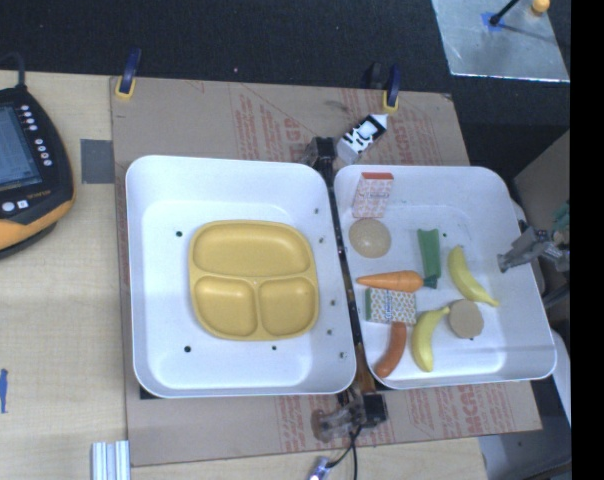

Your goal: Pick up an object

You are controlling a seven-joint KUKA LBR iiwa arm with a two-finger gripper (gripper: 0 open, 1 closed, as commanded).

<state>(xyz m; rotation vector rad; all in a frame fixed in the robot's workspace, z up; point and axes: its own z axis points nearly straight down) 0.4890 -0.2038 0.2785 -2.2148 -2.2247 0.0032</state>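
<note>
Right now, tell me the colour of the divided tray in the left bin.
Yellow. The divided tray shows plainly in the camera view, lying in the white left bin.

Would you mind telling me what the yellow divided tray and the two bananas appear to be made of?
The divided tray looks like moulded plastic with a dull satin finish: uniform yellow, rounded compartment ridges. The two bananas seem to be plastic toys, smooth, evenly coloured and faintly glossy, though real fruit cannot be ruled out.
</note>
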